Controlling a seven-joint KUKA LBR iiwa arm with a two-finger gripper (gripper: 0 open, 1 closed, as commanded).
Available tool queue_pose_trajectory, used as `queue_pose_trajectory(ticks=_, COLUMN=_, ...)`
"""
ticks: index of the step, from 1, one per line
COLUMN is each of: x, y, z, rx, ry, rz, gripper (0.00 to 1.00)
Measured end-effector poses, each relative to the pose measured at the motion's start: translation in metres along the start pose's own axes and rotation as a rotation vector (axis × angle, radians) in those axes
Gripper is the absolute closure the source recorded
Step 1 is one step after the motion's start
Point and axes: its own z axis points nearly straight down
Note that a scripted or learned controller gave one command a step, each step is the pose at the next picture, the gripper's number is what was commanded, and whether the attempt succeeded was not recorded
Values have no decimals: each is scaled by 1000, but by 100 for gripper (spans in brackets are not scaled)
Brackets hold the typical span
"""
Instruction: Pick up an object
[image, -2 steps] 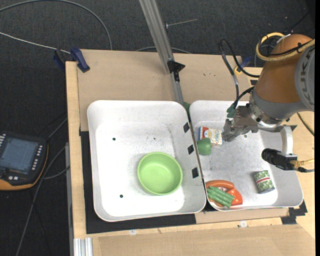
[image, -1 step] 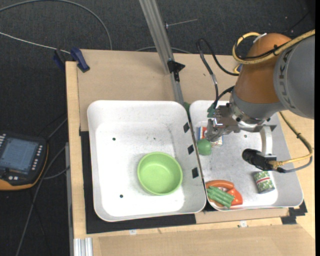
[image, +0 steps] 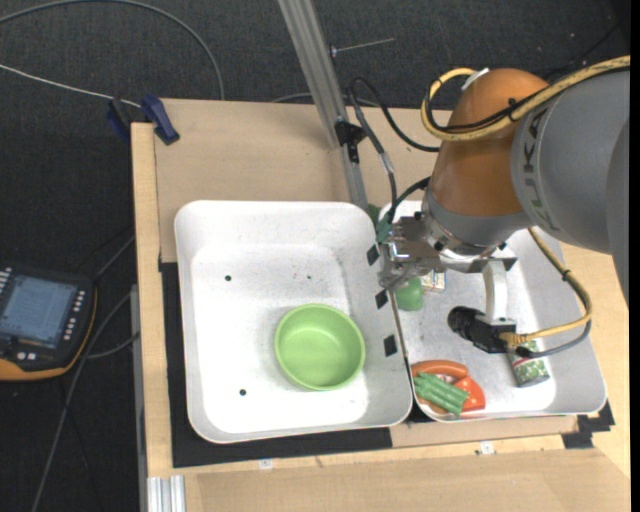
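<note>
Worktop (image: 250, 150) carries two white bins side by side. Left bin (image: 200, 240): one green bowl (image: 320, 346), upright, in the near half towards the right wall. Right bin (image: 578, 352): the arm (image: 480, 170) reaches in over it, its wrist low above the left edge beside the wall shared with the left bin. A small green object (image: 408, 294) sits directly beneath the wrist, just beside that shared wall. Whether the jaws are apart, together or clamped on this object cannot be told; the wrist hides them. An orange and green piece (image: 447, 388) lies in the near left corner of the right bin. A small green packet (image: 531, 371) lies near the near edge, towards the right corner, apart from the orange and green piece.
</note>
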Motion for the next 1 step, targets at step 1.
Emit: queue_pose_trajectory(ticks=1, x=56, y=4, z=-1, rx=1, ry=0, rz=1, gripper=100)
